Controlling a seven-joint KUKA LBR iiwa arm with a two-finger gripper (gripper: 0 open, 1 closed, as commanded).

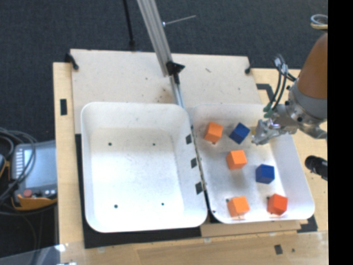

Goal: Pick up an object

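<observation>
Approach step: hand over right bin just beside blue cube (finger state can't tell, nothing seen held), next needs lowering squarely onto that cube, clear of orange cube nearby.

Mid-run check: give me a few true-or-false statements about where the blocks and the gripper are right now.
1. All the blocks lie in the right bin. True.
2. There are three blue blocks. False: two, one near the back, one further forward.
3. The gripper hangs over the right bin's back part, beside the rear blue block. True.
4. The left bin holds an orange block. False: the four orange blocks, such as this one, lie in the right bin.
</observation>
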